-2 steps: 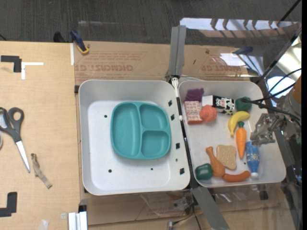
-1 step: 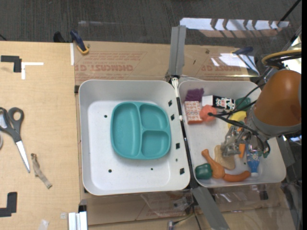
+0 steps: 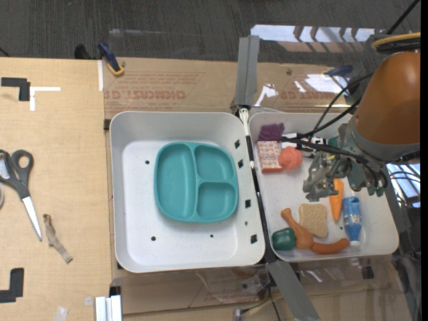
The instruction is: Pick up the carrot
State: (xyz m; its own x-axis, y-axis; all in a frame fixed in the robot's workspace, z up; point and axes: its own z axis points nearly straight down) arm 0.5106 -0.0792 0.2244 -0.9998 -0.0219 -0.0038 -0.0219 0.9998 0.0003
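1. Step in hand: approach and grasp, by judgement. The gripper (image 3: 321, 184) sits low inside the right bin (image 3: 384, 243), right beside the carrot (image 3: 336, 200).
2. Carrot: small orange piece, lying roughly lengthwise toward the near wall, in the right half of the right bin. Its upper end is tucked under the gripper; its lower end shows clear. A blue bottle (image 3: 352, 221) lies just to its right; a bread slice (image 3: 313, 219) lies just to its left.
3. Fingers: a dark metal tangle over the carrot's top end. Whether they are spread or closed cannot be told, and no grip on the carrot is visible.
4. Arm (image 3: 394, 102): enters from the right, orange-brown housing high over the bin's far right corner, wrist pointing down and leftward into the bin, cables trailing across it.
5. Next move, by judgement: fingers need to straddle the carrot across its narrow width, clear of bottle and bread, close, then lift straight up.
6. Other contents, right bin: red-and-white box (image 3: 270, 156), purple item (image 3: 271, 132), round orange-pink item (image 3: 290, 158), green item (image 3: 283, 239), long tan and orange pieces near the front wall.
7. Left bin (image 3: 127, 179): teal divided tray (image 3: 196, 181).
8. Counter (image 3: 53, 179): scissors (image 3: 20, 186) at left.
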